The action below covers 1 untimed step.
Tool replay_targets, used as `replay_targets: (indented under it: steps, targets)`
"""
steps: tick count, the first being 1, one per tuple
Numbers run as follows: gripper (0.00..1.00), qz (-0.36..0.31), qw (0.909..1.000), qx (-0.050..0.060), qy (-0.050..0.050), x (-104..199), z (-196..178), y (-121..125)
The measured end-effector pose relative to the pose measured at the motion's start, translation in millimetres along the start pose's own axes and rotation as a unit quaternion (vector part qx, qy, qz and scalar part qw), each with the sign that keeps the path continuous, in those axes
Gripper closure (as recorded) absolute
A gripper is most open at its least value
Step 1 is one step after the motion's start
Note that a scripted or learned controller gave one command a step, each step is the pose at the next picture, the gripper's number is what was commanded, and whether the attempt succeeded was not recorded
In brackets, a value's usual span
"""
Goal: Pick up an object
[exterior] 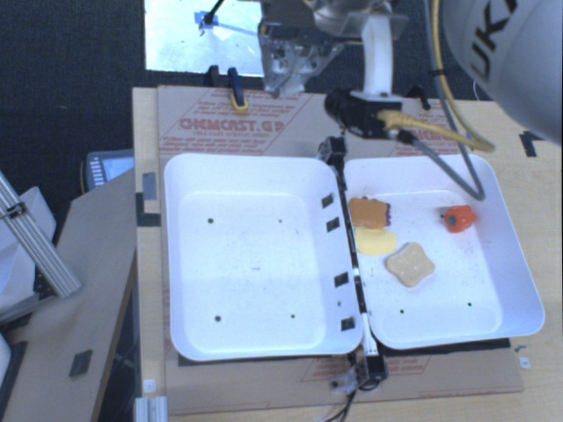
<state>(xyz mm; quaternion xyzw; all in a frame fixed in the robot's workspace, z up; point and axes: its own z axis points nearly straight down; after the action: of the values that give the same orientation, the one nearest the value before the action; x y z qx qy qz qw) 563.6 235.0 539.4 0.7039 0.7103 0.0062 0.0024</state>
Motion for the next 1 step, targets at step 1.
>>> replay_targets:
  steps: [1]
  targets:
    - [0.00,0.002,1.0000,0.005,-0.002,-3.3,4.4,-1.6]
